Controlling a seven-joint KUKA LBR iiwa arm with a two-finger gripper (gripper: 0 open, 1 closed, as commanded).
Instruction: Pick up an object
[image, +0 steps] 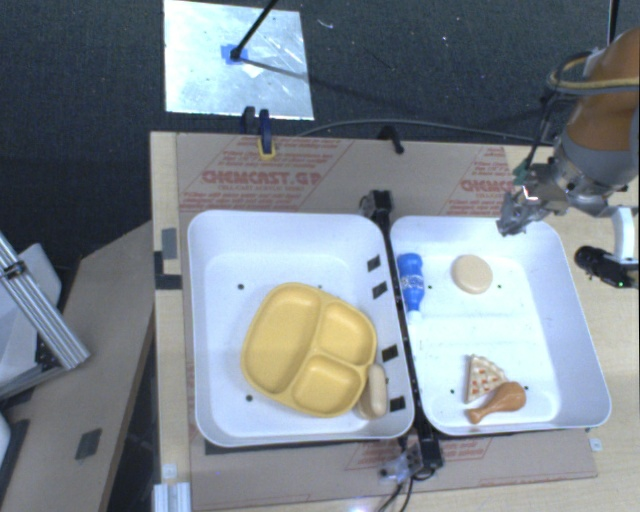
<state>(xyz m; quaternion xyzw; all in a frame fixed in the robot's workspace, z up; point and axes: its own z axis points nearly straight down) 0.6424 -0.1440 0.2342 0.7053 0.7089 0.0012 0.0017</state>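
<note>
Two white bins (300, 232) on a cardboard-covered bench (300, 165); dark carpet (80, 90) behind. Gripper (515, 222) hovers at right bin's far rim, claw state indiscernible.

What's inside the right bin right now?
The right bin holds a blue bottle by its left wall, a round tan biscuit, a pizza slice and a drumstick. The end effector covers the far rim.
</note>
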